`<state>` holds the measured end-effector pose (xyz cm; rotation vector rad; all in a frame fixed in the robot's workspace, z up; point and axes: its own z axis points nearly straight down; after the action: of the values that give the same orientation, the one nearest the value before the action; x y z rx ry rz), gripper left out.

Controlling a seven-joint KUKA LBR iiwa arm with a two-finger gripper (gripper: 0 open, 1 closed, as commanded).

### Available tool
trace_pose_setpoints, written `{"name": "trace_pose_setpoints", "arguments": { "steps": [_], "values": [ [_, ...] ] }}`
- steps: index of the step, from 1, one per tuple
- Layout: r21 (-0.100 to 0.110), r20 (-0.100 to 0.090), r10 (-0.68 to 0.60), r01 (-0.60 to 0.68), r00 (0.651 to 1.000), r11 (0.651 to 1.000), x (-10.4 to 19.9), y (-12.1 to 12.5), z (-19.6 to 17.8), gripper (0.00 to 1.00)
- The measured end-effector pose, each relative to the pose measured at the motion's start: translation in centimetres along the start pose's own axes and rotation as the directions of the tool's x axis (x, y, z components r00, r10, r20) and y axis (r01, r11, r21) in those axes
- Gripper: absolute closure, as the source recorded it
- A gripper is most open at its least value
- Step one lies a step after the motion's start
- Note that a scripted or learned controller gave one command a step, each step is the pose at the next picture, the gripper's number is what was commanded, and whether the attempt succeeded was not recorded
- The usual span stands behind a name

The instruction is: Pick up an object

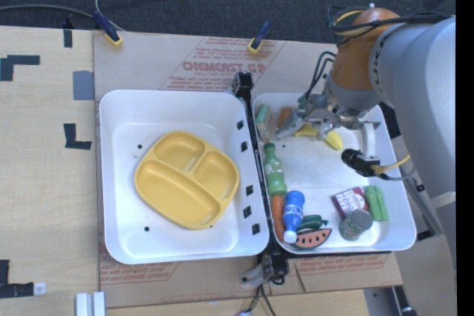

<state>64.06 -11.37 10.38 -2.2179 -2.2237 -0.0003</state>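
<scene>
The robot's arm (404, 63) reaches in over the right bin (396, 237), its hand (296, 123) lowered into the far corner among a small huddle of toys. The hand sits low over a yellow banana (331, 135) and a small orange piece (285, 116) beside it, with a pale green piece (261, 113) just against the divider. Whether the hand is spread or closed cannot be told from this angle, and nothing can be seen held in it.

The job appears to be at the reaching stage: the hand is down at the pile but no toy has been lifted clear of the bin floor. The likeliest target, judging from where the hand points, is the banana or the orange piece next to it.

Nearer the camera, a green bottle (275, 170) lies along the divider with a carrot (277, 209) and a blue bottle (293, 209) below it, then a watermelon slice (308, 237), a grey can (356, 224), a dark red box (348, 200) and a green stick (376, 202). A black cable plug (358, 159) hangs from the arm over the bin's middle.

In the left bin (118, 233) a yellow divided plate (187, 177) lies alone, well apart from the action.

The next move calls for the hand to settle squarely on one toy rather than between two, close firmly, and rise straight up. With the pieces crowded against the corner wall, a clean grip looks doubtful.
</scene>
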Motion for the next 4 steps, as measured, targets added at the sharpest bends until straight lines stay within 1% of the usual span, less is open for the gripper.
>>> {"name": "trace_pose_setpoints", "arguments": {
  "steps": [1,2,3,4],
  "values": [
    [0.001,-0.001,0.0,0.0,1.0,1.0,0.05,-0.01,-0.93,1.0],
    [0.001,-0.001,0.0,0.0,1.0,1.0,0.04,-0.01,-0.92,0.0],
    [0.001,-0.002,-0.001,0.001,1.0,1.0,0.09,-0.01,-1.85,1.0],
    [0.002,-0.002,-0.001,0.001,1.0,1.0,0.09,-0.03,-1.84,0.0]
  ]
}}
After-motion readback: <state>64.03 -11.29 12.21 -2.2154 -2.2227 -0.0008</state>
